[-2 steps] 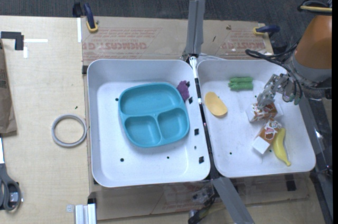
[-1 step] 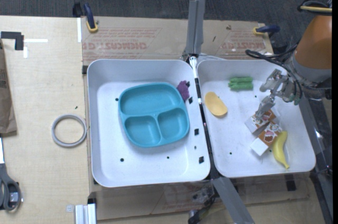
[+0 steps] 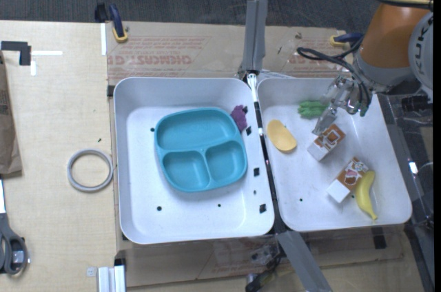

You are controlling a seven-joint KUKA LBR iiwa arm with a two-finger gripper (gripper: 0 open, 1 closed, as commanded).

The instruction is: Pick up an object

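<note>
**Gripper low over a small carton in the right bin**

Two shallow white bins sit side by side on a wooden bench, with dark floor behind. The right bin (image 3: 386,215) holds the loose objects. A small brown and white carton (image 3: 326,142) lies tilted near its middle, and the gripper (image 3: 329,113) is just above it, at the carton's upper end. I cannot tell if the carton is between the fingers, so a grasp is not confirmed. The arm (image 3: 393,29), with its orange band, reaches in from the right.

Near the carton, a green toy (image 3: 311,107) lies toward the far wall, just beside the gripper. A yellow oval piece (image 3: 281,136) rests to the left, near the divider. Toward the near right corner, a second small carton (image 3: 348,179) lies touching a banana (image 3: 366,195).

The left bin (image 3: 131,167) carries a blue divided plate (image 3: 200,149) with three compartments, and a small purple object (image 3: 239,116) sits at the plate's far right edge. On the bench to the left lies a grey ring (image 3: 90,169).
</note>
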